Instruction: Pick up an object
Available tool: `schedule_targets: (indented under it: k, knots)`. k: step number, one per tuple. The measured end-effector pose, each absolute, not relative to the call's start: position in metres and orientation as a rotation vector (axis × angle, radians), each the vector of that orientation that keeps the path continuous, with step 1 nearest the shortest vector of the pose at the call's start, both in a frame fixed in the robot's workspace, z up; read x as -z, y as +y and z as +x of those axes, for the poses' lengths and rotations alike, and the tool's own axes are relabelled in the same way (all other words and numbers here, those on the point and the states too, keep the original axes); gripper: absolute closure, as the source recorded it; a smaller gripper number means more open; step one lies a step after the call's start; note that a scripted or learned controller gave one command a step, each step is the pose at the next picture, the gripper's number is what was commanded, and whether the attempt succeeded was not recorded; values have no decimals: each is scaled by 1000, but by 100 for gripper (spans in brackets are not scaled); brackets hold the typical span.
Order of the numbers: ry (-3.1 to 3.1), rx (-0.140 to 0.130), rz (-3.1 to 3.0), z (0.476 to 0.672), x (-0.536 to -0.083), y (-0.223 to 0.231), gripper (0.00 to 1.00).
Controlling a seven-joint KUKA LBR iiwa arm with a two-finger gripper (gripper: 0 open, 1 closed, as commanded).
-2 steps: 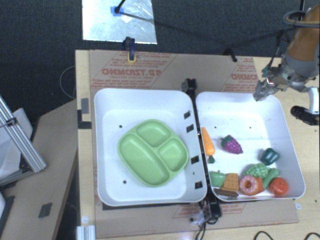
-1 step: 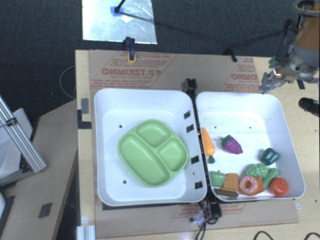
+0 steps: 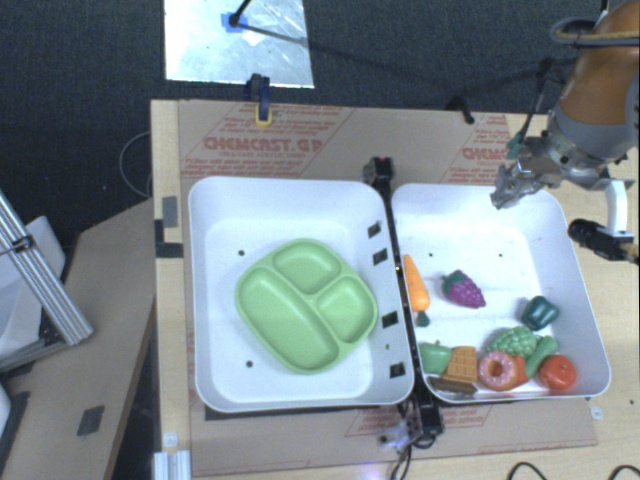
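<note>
Fingers: I cannot tell their spread; gripper (image 3: 508, 190) above right bin's (image 3: 585, 298) far edge. That bin holds toy food: carrot (image 3: 416, 285), grapes (image 3: 464, 289), donut (image 3: 497, 370). Left bin (image 3: 215, 268): green divided plate (image 3: 305, 306). Board reads "CHEMCAST GP" (image 3: 263, 146).

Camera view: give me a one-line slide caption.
Gripper hovers over the right bin's far corner, toy food clustered near; green divided plate in left bin.

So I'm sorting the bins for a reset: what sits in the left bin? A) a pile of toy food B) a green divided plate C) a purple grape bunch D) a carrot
B: the left bin holds a green divided plate; the toy food lies in the right bin.
</note>
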State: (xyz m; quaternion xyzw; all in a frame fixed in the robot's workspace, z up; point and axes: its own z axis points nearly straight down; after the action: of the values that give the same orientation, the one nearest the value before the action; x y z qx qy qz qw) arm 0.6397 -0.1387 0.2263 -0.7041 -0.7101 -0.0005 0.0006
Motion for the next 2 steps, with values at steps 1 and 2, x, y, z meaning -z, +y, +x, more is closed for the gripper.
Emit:
schedule_targets:
  k: [1, 2]
  knots:
    - [-2230, 2, -2212, 613, -233, -86, 100]
    - [-2228, 0, -2213, 598, -229, -65, 100]
